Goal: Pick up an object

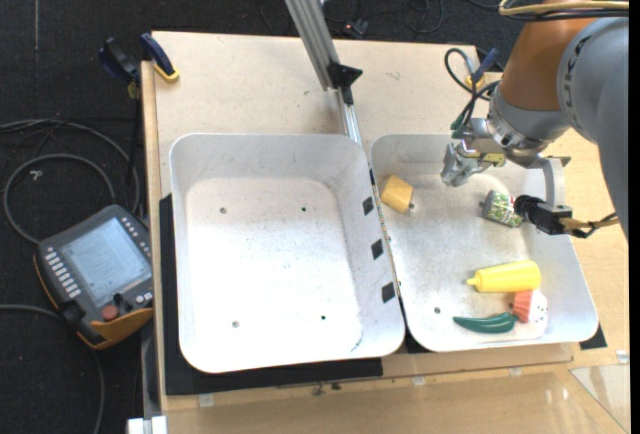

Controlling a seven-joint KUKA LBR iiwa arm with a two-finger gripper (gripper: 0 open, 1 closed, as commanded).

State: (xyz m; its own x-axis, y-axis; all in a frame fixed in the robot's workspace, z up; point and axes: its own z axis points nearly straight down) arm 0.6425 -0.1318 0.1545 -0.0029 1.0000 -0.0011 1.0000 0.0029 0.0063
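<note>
A grey arm reaches into the right-hand bin (560, 322), its gripper (458, 168) hanging above bare floor between a yellow block (397, 193) and a small green-patterned item (500, 208) — neither touched. The risk, on this evidence: a straight descent closes on nothing, or clips the block and skids it toward the divider. Whether the gripper is spread or closed cannot be told from this angle; nothing is seen in its grasp. A yellow bottle (505, 276), a green pepper (486, 323) and an orange-and-white piece (530, 306) lie near the front corner.

I get even, bright overhead light; the white bins (270, 252) glare slightly, shadows stay soft, and the dark floor (60, 42) at frame left looks grainy.
</note>
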